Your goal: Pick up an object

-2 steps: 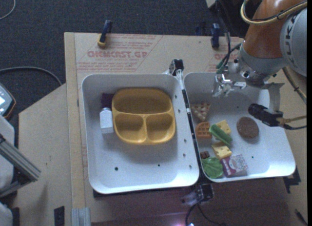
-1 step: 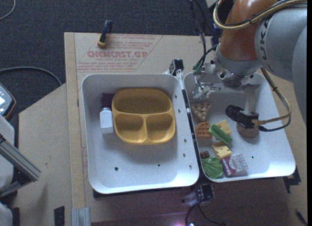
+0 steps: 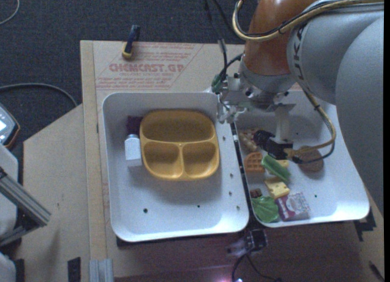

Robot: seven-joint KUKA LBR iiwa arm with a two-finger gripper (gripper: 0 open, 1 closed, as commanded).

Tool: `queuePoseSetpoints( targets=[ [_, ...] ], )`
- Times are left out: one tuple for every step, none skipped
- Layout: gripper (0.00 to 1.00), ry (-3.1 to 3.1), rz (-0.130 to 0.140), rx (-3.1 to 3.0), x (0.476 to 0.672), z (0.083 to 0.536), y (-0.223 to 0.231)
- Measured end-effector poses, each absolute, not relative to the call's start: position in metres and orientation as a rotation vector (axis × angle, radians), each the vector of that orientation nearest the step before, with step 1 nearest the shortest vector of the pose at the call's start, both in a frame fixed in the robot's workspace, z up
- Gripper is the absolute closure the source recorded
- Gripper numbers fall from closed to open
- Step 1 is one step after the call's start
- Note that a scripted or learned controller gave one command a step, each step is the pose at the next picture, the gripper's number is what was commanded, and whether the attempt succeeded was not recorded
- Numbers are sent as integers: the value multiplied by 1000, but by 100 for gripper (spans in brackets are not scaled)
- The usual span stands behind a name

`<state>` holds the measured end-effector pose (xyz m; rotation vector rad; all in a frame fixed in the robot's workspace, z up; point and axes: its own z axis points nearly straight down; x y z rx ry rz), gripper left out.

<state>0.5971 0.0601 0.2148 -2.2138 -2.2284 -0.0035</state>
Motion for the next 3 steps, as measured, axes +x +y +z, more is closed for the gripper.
queuePoseSetpoints(
  targets=[
    [100,-2226,-5,-2219,614,216,86],
    [100,-2225,-6,-2222,610,235,89],
    [100,-2221,6,-2218,609,216,91]
  ],
)
